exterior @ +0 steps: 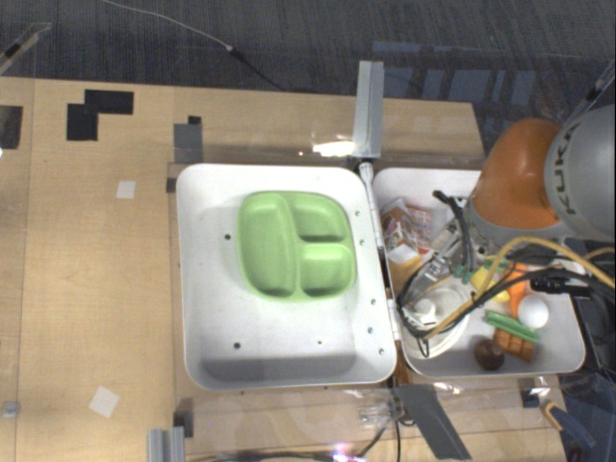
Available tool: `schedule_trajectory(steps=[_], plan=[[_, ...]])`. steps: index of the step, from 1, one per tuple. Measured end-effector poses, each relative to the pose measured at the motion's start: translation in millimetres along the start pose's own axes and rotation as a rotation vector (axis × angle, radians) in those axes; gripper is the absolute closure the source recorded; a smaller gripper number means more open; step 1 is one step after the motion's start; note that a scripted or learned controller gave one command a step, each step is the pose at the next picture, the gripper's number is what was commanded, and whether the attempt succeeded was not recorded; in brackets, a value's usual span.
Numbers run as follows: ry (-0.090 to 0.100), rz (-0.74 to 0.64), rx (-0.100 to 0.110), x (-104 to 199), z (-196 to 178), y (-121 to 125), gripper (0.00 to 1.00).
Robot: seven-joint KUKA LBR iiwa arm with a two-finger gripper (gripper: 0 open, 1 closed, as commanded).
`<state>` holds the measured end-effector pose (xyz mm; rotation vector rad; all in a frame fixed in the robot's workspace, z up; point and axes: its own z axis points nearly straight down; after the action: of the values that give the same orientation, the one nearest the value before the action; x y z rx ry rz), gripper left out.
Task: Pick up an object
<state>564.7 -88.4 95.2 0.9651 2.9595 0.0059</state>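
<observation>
The gripper [435,292] is lowered into the cluttered right bin [576,354]; its state cannot be told.

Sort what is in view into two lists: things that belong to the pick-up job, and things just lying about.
Part of the job:
- gripper, down in the right bin
- white ball
- green block
- dark round object
- crumpled wrapper

Just lying about:
- green divided tray in the left bin
- cable on the floor
- black markers on the bench
</observation>
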Motion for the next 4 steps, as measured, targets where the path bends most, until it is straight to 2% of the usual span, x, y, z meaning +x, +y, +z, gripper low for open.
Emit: schedule_trajectory(steps=[1,2,3,4], plan=[[-0.006,0.049,-0.004,30.7,-1.1,-29.1,0.00],[-0.007,0.041,-0.002,31.2,-1.2,-26.9,0.00],[-0.036,0.258,-0.016,42.5,-6.8,-42.4,0.00],[0.008,0.268,0.008,19.4,4.8,-18.6,0.00]])
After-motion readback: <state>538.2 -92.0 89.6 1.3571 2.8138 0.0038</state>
